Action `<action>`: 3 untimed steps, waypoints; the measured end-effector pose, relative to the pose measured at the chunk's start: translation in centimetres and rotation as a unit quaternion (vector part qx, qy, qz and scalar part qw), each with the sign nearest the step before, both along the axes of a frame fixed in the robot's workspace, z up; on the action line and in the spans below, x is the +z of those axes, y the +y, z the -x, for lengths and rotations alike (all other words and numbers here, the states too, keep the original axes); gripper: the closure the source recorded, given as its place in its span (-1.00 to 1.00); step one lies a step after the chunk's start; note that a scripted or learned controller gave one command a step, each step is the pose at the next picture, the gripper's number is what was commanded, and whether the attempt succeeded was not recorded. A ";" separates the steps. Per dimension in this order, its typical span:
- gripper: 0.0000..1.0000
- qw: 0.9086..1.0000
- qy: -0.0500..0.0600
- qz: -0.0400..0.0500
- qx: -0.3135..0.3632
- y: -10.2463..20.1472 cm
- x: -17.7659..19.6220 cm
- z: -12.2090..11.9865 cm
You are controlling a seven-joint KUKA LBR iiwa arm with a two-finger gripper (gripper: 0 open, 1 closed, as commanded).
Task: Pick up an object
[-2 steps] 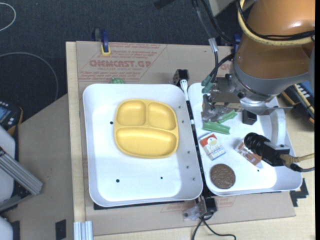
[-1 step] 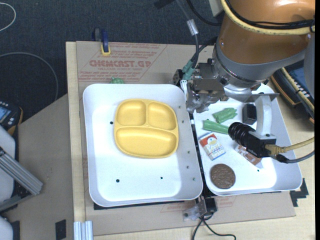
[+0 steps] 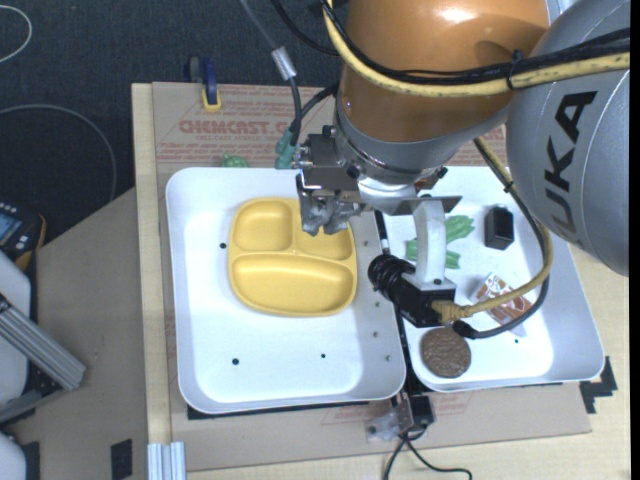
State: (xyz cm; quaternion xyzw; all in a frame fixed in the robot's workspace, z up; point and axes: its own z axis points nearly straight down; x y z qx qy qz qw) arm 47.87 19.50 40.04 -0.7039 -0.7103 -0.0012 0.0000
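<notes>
A yellow divided plate (image 3: 290,265) lies in the left bin (image 3: 200,308), toward its right side. My gripper (image 3: 322,218) hangs over the plate's upper right corner, close to its rim. The arm's large orange band and grey body cover the space above it. In the right bin (image 3: 560,348) I see a brown round disc (image 3: 445,352), a black block (image 3: 499,227), a green item (image 3: 458,230) partly hidden by a white part of the arm, and a brown-and-white wrapped item (image 3: 500,296).
Black and yellow cables (image 3: 500,303) loop from the arm across the right bin. A black fitting (image 3: 395,278) sits over the divider between the bins. The bench's cardboard sheet (image 3: 230,118) lies behind the bins, with a blue clamp (image 3: 208,80) at its back edge.
</notes>
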 end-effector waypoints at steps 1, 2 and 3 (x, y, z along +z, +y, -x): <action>1.00 1.000 0.005 0.003 -0.008 -7.5 -6.9 -0.6; 1.00 1.000 -0.010 0.001 -0.010 -17.1 8.8 -0.1; 1.00 1.000 0.005 0.001 0.000 -6.7 2.7 0.1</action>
